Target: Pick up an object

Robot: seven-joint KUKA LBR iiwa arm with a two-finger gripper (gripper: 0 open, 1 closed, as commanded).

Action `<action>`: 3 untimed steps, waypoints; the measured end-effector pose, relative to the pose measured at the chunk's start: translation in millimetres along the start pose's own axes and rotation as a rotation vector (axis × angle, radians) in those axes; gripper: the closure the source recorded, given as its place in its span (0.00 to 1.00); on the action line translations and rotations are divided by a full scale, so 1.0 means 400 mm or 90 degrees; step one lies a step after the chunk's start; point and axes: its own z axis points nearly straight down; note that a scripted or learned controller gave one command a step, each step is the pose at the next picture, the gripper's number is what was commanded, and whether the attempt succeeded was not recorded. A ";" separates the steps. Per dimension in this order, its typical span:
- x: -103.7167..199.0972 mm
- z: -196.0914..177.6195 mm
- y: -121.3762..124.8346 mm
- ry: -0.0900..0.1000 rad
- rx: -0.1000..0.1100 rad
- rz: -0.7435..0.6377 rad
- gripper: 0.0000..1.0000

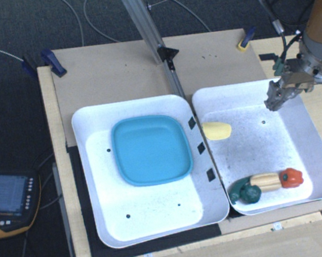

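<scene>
The gripper hovers over the right bin's far edge; its jaws' state cannot be told. Nearest target: the yellow piece against the left wall—descend squarely, open wide.

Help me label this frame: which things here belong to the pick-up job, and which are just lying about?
Job: gripper; yellow piece; green piece; tan piece; red piece; right bin.

Lying about: blue plate; left bin; handheld controller; blue clamp.
</scene>
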 end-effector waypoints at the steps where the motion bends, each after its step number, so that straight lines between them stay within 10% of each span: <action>1: 0.120 0.050 -0.014 0.000 0.001 0.001 1.00; 3: 0.360 0.092 -0.071 0.000 0.000 0.000 1.00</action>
